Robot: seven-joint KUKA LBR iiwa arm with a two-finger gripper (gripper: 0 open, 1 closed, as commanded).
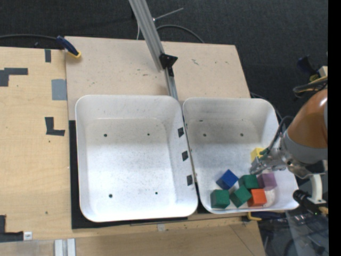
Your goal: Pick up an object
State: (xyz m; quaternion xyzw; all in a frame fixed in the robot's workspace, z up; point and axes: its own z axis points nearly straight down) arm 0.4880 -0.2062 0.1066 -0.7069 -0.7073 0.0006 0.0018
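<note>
honestly can't tell my pincer's (262, 166) state; it hovers just above the purple block (268, 180), probably light, stiff; i'd grab its flat sides.

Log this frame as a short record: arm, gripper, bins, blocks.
arm: enters from the view's right, over the right bin
gripper: low at the right bin's near right corner, above the blocks
left bin: white, beside the right bin
blocks: blue block, two green blocks, orange block, purple block, yellow block, clustered in the right bin
</note>
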